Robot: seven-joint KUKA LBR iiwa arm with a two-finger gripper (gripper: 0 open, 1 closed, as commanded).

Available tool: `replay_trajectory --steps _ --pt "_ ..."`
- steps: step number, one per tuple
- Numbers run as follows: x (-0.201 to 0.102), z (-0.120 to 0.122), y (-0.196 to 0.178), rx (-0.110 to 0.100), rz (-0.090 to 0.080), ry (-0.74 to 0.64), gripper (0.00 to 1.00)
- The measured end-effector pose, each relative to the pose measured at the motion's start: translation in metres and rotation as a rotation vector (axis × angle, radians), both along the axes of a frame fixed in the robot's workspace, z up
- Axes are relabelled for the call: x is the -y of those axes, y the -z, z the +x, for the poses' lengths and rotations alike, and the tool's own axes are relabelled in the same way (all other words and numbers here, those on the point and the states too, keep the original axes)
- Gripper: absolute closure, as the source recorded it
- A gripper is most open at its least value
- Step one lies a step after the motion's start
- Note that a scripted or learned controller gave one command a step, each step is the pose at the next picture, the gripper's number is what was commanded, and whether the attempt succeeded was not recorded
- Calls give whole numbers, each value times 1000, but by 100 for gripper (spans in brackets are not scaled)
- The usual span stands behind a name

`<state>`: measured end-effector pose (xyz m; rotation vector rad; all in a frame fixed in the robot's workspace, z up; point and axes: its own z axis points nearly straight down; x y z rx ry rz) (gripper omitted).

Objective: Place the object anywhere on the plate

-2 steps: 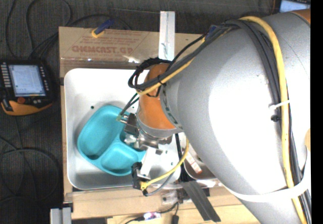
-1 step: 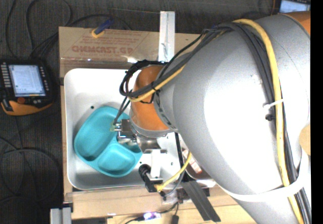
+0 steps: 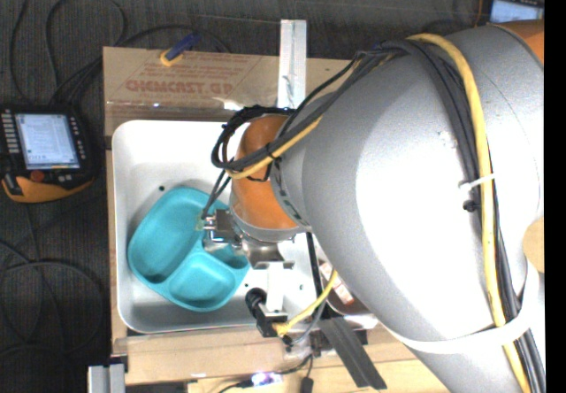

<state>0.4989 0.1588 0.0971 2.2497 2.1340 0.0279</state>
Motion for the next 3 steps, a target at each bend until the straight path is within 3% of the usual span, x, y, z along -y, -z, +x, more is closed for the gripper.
replay_trajectory --steps 1,2,3 --pt "56 -16 -97 -47 11 -120 0" --pt "56 -17 -104 -53 11 -121 100" --pt "53 -17 -46 -49 14 -64 100"
